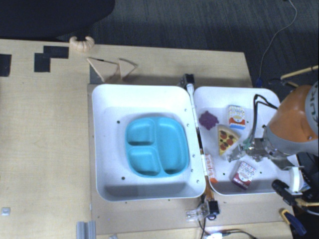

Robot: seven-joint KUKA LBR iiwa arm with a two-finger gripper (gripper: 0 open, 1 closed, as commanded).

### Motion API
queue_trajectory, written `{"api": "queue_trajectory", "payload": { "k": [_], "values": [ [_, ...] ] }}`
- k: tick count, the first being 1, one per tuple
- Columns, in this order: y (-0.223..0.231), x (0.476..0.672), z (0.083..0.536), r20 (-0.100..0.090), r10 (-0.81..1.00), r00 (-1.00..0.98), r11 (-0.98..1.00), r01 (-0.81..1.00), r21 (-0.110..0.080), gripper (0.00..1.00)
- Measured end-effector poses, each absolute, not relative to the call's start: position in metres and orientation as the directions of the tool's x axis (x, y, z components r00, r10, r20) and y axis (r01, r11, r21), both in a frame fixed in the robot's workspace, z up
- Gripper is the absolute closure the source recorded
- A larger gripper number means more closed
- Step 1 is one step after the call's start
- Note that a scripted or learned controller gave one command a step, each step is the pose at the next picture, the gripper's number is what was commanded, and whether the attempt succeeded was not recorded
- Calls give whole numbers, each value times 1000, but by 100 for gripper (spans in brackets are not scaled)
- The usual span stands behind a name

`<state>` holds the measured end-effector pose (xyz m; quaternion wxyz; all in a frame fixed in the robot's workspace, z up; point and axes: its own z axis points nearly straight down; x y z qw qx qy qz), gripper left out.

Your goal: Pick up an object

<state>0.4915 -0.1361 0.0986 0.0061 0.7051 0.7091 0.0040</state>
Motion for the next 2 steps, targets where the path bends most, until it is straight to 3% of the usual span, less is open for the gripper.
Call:
{"api": "queue_trajectory", "payload": {
  "k": [1, 2],
  "values": [
    [-136, 493, 109, -3, 1000, -9, 9, 1000, 18, 100],
    [-136, 493, 109, -3, 1000, -9, 9, 1000, 18, 0]
  ]
}}
